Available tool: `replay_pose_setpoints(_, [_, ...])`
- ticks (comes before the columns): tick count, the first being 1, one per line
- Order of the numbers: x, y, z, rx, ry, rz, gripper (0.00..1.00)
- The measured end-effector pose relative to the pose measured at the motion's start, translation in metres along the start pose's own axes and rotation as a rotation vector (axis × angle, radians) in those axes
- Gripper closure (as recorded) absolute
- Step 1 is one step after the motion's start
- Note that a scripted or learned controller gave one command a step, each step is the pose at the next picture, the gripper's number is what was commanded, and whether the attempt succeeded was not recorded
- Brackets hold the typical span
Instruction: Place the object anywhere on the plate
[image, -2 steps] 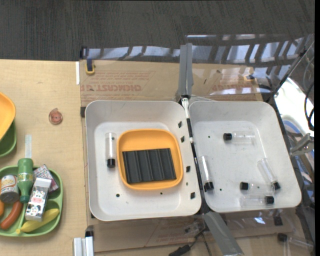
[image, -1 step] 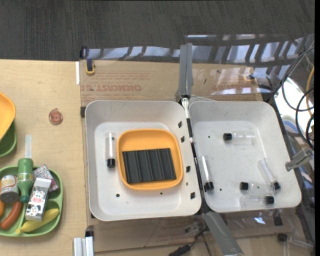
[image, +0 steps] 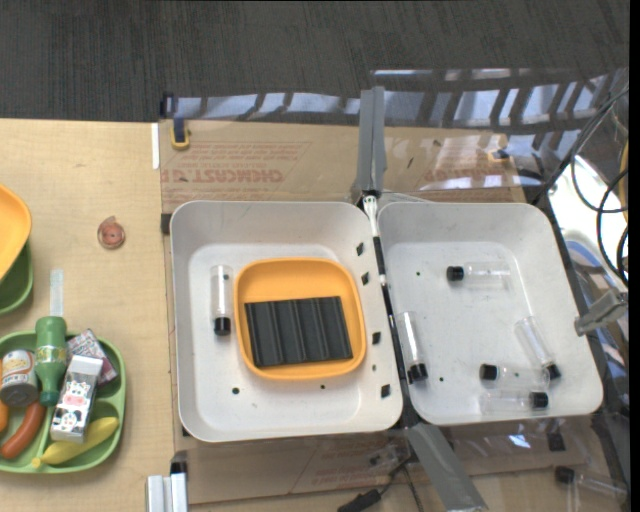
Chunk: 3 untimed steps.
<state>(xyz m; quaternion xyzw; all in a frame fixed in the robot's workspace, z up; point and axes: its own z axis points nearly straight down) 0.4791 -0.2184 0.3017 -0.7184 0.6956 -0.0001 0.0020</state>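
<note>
Two white bins sit side by side on the bench: the left bin (image: 190, 330) and the right bin (image: 560, 250). An orange plate (image: 250, 285) lies in the middle of the left bin, and a black ribbed tray (image: 300, 332) already covers most of its floor. That leaves only the orange rim and a narrow strip bare.

The object to be placed is judged to be one of the clear tubes with black caps. One tube (image: 221, 298) lies in the left bin just beside the plate's left edge. Several more are scattered in the right bin, among them one (image: 409, 345) along its left wall and one (image: 535, 345) near its right edge.

The tube beside the plate is best chosen, the carry being shortest. It should be grasped across its middle, as it is round and likely to roll. It should be released low over the ribbed tray, along the grooves, so that it is kept from rolling off.
</note>
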Motion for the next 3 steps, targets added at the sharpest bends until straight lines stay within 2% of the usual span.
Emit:
replay_pose_setpoints(1, [-0.001, 0.0, -0.037, -0.001, -0.003, -0.32, 0.0])
replay_pose_setpoints(2, [-0.011, 0.0, -0.004, -0.004, -0.004, -0.572, 0.0])
replay_pose_setpoints(3, [-0.006, 0.0, -0.022, -0.002, -0.003, -0.812, 0.0])
